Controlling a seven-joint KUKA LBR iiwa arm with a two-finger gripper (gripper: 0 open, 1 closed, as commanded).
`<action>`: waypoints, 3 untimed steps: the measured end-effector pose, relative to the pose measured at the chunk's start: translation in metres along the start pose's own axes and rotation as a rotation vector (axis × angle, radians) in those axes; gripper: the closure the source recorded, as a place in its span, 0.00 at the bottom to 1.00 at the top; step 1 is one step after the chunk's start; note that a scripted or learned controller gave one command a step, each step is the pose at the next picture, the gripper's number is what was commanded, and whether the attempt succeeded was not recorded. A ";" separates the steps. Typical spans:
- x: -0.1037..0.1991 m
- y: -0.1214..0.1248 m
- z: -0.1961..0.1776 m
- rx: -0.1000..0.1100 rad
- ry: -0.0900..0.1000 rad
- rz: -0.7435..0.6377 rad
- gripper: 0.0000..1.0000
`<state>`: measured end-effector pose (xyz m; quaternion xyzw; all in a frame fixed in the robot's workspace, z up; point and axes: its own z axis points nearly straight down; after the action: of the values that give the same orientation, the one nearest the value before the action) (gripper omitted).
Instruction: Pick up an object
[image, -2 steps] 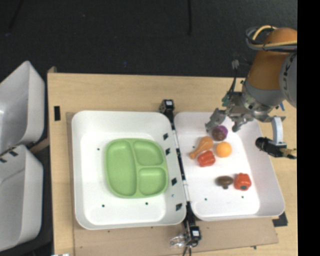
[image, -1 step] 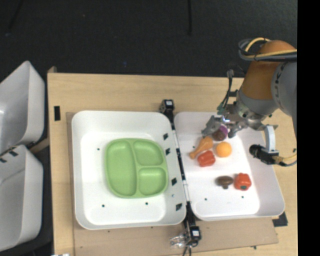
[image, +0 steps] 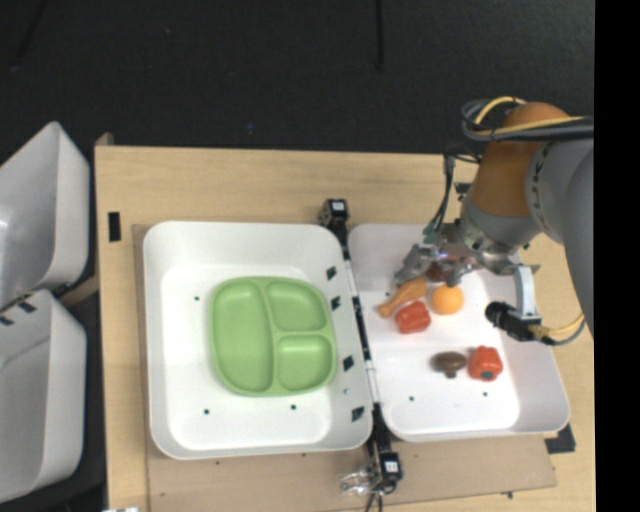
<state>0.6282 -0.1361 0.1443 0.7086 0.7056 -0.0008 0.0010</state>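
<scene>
My gripper (image: 438, 270) hangs over the back of the right bin (image: 540, 400), open, and I see nothing between its fingers. Just in front of it lie an orange ball (image: 447, 299), an orange carrot-shaped piece (image: 400, 296) and a red piece (image: 412, 318), packed close together. Toward the bin's front, a brown piece (image: 449, 364) sits beside a red pepper-like piece (image: 485, 363). The grey arm with its orange band (image: 515, 150) comes in from the upper right.
The left bin (image: 170, 400) holds a green divided plate (image: 270, 334). A raised divider with black clips (image: 355, 330) separates the two bins. A black cable and connector (image: 515, 322) hang at the right bin's right side.
</scene>
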 end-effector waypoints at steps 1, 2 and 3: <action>-0.001 0.001 -0.012 -0.004 0.001 0.003 1.00; 0.002 -0.002 -0.075 -0.007 0.001 -0.006 1.00; -0.002 -0.005 -0.119 -0.004 0.001 -0.007 1.00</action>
<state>0.6234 -0.1379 0.2637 0.7062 0.7080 0.0011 0.0020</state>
